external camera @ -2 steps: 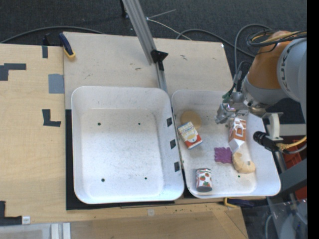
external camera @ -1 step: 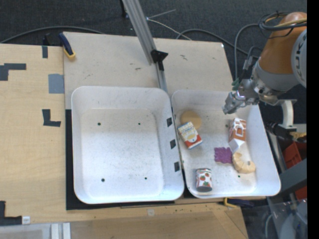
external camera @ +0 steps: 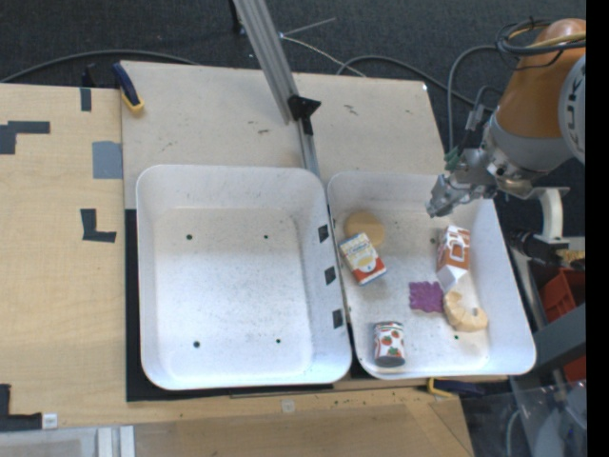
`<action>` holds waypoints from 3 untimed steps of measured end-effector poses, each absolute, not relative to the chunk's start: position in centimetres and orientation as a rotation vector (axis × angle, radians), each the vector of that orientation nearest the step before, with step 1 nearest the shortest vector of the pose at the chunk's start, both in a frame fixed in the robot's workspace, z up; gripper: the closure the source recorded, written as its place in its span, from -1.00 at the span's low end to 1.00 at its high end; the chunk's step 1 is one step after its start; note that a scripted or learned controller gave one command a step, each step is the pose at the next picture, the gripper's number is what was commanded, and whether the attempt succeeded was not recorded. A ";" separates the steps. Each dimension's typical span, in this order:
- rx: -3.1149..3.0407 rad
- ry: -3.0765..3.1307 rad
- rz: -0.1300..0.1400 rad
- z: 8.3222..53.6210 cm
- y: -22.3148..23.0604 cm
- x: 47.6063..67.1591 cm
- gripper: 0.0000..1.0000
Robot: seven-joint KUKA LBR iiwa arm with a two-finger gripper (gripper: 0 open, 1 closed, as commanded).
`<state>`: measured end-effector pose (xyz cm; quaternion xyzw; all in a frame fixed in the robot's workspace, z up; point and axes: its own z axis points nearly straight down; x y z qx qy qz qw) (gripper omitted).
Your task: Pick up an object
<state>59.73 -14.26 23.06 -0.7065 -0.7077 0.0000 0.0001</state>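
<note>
Camera view: fixed above the bench, looking down at a slant; entries run left to right.
Bench top point(external camera: 57, 255): pale wood at far left, with grey and dark tape marks on it.
Clamp point(external camera: 127, 88): blue and yellow, at the upper left corner of the lighter board behind the bins.
Left bin point(external camera: 228, 184): shallow, white, speckled floor, four dark dots near its corners.
Metal rail point(external camera: 271, 50): slants down from the top edge to a black bracket at the seam between the bins.
Right bin point(external camera: 509, 346): shallow, white, edge to edge with the left bin; it holds all the loose items.
Round bun point(external camera: 364, 227): tan, upper left of the right bin.
Small carton point(external camera: 363, 258): white and red, just below the bun, tilted.
Can point(external camera: 388, 343): red and white label, near the bin's front wall.
Purple piece point(external camera: 426, 296): flat, ragged, middle of the bin.
Orange-and-white carton point(external camera: 454, 254): lying near the right wall, just beside the purple piece.
Bread ring point(external camera: 465, 311): tan, touching that carton's lower end.
My gripper point(external camera: 443, 201): hangs over the bin's upper right, above the orange-and-white carton; I cannot tell how it is set, and nothing shows in its grasp.
My arm point(external camera: 538, 93): grey with an orange band, entering from the right.
</note>
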 end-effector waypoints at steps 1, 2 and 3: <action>-2.213 -2.227 0.000 22.7 -8.1 58.6 1.00; -2.211 -2.226 0.002 21.8 -2.1 58.0 1.00; -2.212 -2.227 0.002 21.0 3.3 57.2 1.00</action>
